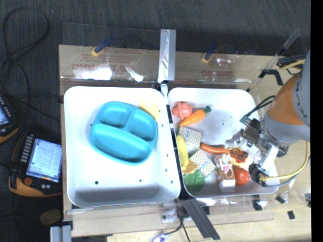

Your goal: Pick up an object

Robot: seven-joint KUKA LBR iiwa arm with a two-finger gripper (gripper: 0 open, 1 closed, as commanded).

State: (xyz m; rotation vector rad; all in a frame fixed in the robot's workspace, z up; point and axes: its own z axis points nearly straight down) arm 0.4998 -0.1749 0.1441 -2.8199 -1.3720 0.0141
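The right bin [217, 91] holds several toy foods: a pink piece [181, 109], a carrot [194, 117], a checkered cracker [190, 135], a banana [181, 150], a red sausage [214, 148], a cake slice [225, 171], a tomato [241, 176] and a green leafy piece [194, 180]. My gripper [244, 141] hangs low over that bin's right side, just right of the sausage and above a small red-brown item [237, 155]. Whether anything sits in its grasp is hidden by the wrist.
The left bin [81, 185] holds a blue divided plate [123, 131] and a yellow piece [149, 109] by the dividing wall. A handheld screen [43, 160] lies left of the bench. A yellow cable [290, 173] loops beside the arm near the right bin's front corner.
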